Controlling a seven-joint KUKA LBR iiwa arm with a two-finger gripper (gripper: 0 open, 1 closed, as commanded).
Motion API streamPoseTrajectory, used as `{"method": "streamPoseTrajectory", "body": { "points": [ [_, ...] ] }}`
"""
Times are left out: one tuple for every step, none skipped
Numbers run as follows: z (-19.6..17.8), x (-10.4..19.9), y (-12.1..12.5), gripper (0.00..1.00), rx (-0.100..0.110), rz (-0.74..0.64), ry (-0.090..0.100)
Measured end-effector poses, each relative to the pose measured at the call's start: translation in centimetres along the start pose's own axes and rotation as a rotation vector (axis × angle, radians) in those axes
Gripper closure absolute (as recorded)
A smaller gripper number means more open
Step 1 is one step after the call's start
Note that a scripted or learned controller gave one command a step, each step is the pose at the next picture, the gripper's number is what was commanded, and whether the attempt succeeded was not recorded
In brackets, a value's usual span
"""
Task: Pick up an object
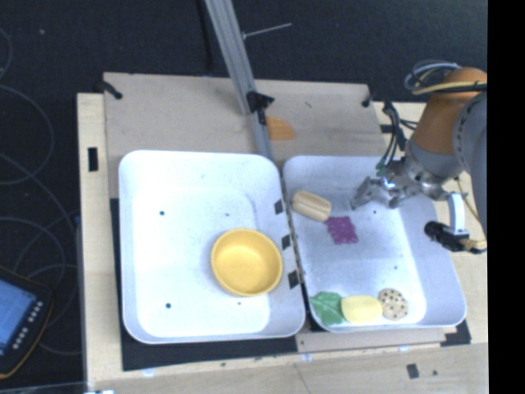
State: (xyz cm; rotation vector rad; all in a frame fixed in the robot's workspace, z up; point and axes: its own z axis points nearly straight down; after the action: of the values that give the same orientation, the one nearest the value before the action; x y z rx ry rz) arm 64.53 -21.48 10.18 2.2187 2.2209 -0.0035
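From the overhead camera I am looking down on the worktop [189, 109] with its two white bins side by side. The arm [443, 130] is reaching in from the right, and its hand [369, 194] is hanging over the upper part of the right bin [373, 257]. Its fingers are pointing left and look spread apart, with nothing between them, so I am reading it as open and empty.

The objects on offer in that bin are lying apart from the hand. A tan, loaf-shaped piece [312, 206] is resting tilted against the bin's left wall, left of the hand. Just beside it, lower and to the right, a small purple block [343, 231] with a bumpy surface is sitting on the bin floor; it is the nearest thing below the hand. Along the front wall three pieces are lining up close together: a green leafy-looking item [326, 305], a pale yellow rounded lump [362, 309] touching it, and a round speckled cookie [394, 304] on the right.

In the left bin [176, 195], a yellow bowl [246, 262] is sitting upright near the right wall.
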Motion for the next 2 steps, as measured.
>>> {"method": "streamPoseTrajectory", "body": {
  "points": [
    [-1.2,-0.1,0.1,1.0,-0.003,-0.002,-0.002],
    [-6.2,-0.1,1.2,1.0,-0.007,-0.003,0.001]
  ]
}}
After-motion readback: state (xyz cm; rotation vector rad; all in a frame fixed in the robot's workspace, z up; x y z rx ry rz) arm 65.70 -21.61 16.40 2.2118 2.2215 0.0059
